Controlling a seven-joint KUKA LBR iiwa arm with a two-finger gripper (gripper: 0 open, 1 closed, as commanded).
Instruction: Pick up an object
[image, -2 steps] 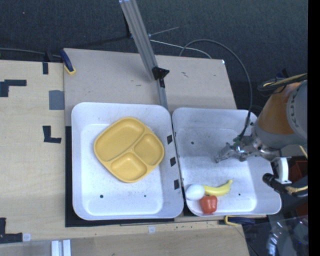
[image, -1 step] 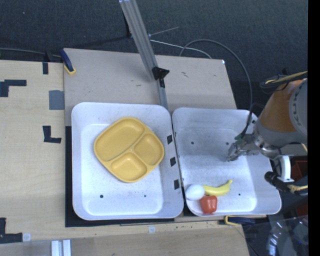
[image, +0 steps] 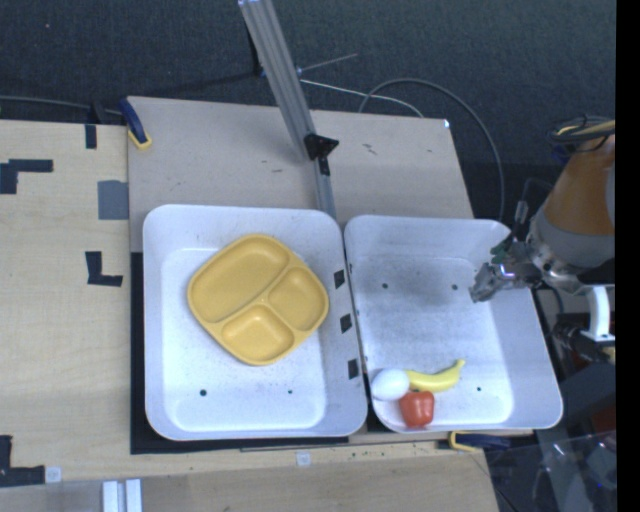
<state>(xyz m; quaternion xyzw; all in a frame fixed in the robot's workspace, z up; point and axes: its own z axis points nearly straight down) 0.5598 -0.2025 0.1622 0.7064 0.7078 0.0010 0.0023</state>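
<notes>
The gripper (image: 487, 280) hangs over the right bin's (image: 430, 250) right wall; whether it is open cannot be told. A banana (image: 438, 377), white egg (image: 390, 384) and red pepper (image: 417, 408) cluster at that bin's near edge. A yellow divided plate (image: 257, 298) lies in the left bin (image: 170, 400).

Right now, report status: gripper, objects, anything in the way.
Gripper at right bin's right wall, holding nothing seen. Banana, white egg, red pepper clustered in that bin's near-left corner, untouched. Yellow divided plate in left bin. Path clear.
</notes>
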